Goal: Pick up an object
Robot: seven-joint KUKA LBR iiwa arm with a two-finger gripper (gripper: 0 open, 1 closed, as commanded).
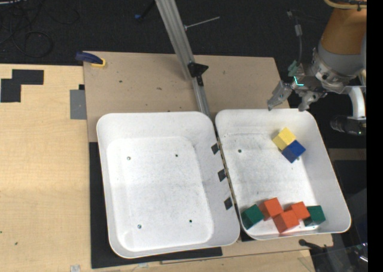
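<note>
Two blocks, yellow (283,137) and blue (293,150), are sitting touching in the right bin (328,163), far side. Gripper (291,98) is hanging just beyond the rim, fingers spread, nothing in them. They're looking light and rigid; I'd pinch the flat sides.

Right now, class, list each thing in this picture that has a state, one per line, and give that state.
gripper: open, holding nothing, above the right bin's far rim
yellow block: touching the blue block
orange blocks: clustered with green blocks at the near wall
right bin: holds all the blocks
</note>
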